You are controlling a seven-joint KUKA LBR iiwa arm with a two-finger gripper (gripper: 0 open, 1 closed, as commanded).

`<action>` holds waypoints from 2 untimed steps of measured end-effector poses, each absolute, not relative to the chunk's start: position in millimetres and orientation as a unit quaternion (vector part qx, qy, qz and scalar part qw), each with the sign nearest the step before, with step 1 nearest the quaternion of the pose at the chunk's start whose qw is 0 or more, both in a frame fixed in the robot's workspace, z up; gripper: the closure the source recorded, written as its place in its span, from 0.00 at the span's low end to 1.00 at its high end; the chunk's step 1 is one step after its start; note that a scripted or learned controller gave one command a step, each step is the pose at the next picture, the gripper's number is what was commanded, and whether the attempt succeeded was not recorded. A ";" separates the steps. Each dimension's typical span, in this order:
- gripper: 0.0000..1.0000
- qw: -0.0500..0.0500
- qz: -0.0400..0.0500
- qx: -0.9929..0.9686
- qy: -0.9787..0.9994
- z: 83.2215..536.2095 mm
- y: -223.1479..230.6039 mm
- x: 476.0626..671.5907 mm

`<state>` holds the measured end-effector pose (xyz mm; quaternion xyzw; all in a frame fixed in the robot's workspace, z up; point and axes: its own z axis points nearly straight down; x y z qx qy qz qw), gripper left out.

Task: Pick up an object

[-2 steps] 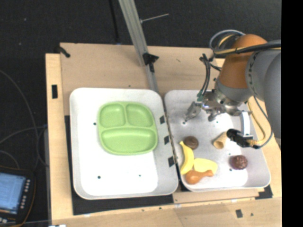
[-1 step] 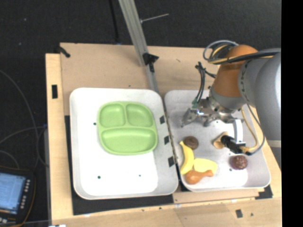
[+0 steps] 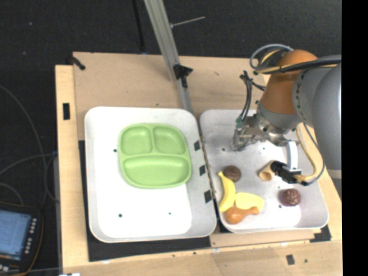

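Note:
The right bin (image 3: 217,126) holds a small brown round piece (image 3: 232,173), a yellow banana (image 3: 227,191), a pale yellow piece (image 3: 250,200), an orange-brown piece (image 3: 236,214), a tan piece with a dark end (image 3: 269,171) and a dark red round piece (image 3: 290,197). My gripper (image 3: 240,138) hangs over the upper middle of this bin, above and slightly right of the brown round piece. I see nothing between its fingers.
The left bin (image 3: 103,211) carries a green divided plate (image 3: 154,156). A slanted metal pole (image 3: 167,45) runs from the top down to the gap between the bins. The arm's grey body and orange band (image 3: 287,91) cover the right bin's upper right corner.

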<state>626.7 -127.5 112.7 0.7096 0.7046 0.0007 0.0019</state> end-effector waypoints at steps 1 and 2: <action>1.00 0.003 0.002 0.709 0.705 173.9 -126.8 620.9; 1.00 0.002 0.001 0.708 0.706 211.3 -128.5 622.2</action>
